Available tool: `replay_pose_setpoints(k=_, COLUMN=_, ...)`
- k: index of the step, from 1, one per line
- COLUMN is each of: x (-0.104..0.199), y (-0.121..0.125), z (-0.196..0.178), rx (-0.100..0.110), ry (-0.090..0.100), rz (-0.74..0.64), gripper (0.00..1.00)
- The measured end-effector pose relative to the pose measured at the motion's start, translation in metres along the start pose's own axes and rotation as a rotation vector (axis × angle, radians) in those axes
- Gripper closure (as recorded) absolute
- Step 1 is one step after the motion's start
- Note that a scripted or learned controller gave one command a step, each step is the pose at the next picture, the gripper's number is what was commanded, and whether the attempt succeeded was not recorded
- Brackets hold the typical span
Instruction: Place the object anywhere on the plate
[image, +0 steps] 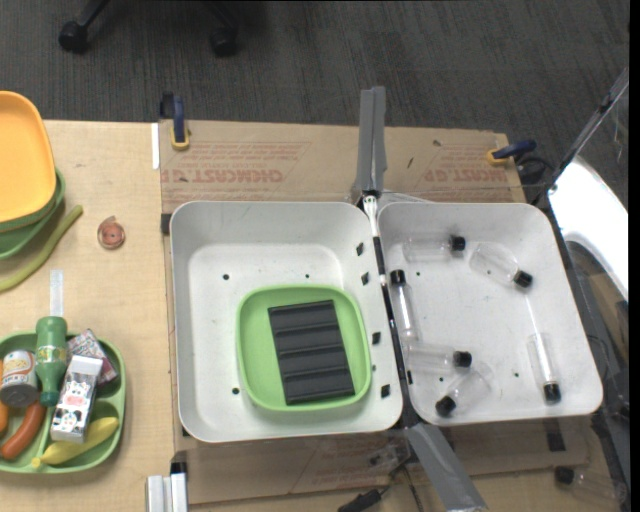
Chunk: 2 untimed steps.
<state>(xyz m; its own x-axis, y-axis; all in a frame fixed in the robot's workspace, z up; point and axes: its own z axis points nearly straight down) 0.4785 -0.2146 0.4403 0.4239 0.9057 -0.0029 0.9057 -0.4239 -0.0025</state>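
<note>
The black ribbed rectangular block (311, 350) lies flat in the middle of the square green plastic plate (250, 350), long side running away from the camera; judged from this, the placing looks already done. It seems stiff and fairly light, with grooved faces that should give some purchase - best taken across its narrow width, at mid-length; a hold at one end might tip it. The plate sits in the left white bin (200, 300); the right white bin (480, 310) holds clear black-capped tubes (495, 264) - small, round, likely to roll. How the gripper stands, apart or together, cannot be told.
</note>
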Motion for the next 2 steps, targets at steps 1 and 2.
replay_pose_setpoints(k=1, x=-0.0007, y=0.0001, z=-0.0003, rx=-0.001, ry=0.001, rz=0.077, gripper=0.00)
replay_pose_setpoints(k=2, x=-0.0011, y=0.0000, z=-0.0005, rx=-0.001, ry=0.001, rz=0.133, gripper=0.00)
